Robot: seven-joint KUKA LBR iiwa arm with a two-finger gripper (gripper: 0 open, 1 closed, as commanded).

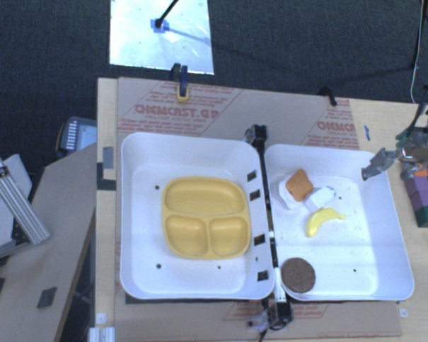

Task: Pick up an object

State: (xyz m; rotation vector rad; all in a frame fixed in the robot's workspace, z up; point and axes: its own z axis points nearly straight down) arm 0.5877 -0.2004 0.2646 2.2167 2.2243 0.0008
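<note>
The right bin (381, 231) holds a yellow banana (324, 220), a tan bread-like piece (299, 184) lying on a white object (313, 198), and a round brown disc (298, 274) near the front left corner. My gripper (378, 165) hangs over the bin's far right rim, up and to the right of the banana, touching none of the objects. Nothing shows in its grasp.
The left bin (138, 199) carries a yellow divided plate (203, 217). A black clamp bar (263, 204) runs between the two bins. A purple and green block (424, 197) sits on the bench to the right of the right bin.
</note>
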